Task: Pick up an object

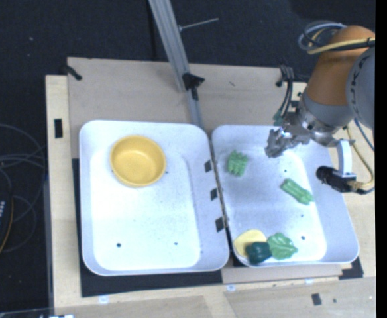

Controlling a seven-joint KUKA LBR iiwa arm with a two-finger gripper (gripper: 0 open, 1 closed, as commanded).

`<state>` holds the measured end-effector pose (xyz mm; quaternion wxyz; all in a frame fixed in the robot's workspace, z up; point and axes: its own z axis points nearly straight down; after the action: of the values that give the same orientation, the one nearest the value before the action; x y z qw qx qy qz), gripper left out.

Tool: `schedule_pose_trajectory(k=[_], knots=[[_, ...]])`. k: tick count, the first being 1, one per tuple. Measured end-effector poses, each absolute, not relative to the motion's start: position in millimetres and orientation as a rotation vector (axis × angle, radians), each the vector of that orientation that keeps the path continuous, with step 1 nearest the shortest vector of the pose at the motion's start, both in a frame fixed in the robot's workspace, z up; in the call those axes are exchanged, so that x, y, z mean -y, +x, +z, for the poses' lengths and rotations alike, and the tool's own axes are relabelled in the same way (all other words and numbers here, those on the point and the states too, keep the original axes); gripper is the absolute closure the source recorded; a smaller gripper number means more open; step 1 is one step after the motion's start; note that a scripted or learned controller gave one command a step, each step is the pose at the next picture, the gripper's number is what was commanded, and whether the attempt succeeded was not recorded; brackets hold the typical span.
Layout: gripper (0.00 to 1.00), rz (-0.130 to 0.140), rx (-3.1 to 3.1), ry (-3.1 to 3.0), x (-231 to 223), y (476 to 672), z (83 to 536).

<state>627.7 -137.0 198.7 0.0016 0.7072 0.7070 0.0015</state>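
My gripper (pixel 275 147) hangs over the upper right part of the right bin (pixel 326 240), with nothing visible between its fingers. A small green ruffled object (pixel 237 163) lies to its left near the divider. A green elongated piece (pixel 296 191) lies below and slightly right of the gripper. At the bin's front edge sit a yellow object (pixel 245 238), a dark green block (pixel 258 251) and a light green leafy piece (pixel 282 246), all close together.
The left bin (pixel 147 247) holds a yellow bowl (pixel 138 161) in its upper left part. A grey metal pole (pixel 170 38) slants down from the top to the gap between the bins. The arm's orange band (pixel 336 65) is at the upper right.
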Motion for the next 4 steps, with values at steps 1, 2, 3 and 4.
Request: schedule_pose_trajectory(k=[1, 2, 3, 4], knots=[[1.0, 0.007, -2.219, 2.218, 131.7, 624.6, 259.4], [1.0, 0.001, -2.224, 2.218, 88.0, 626.7, 255.3], [1.0, 0.002, -2.225, 2.218, 45.4, 639.6, 256.8], [1.0, 0.001, -2.226, 2.218, 1.4, 645.1, 257.3]])
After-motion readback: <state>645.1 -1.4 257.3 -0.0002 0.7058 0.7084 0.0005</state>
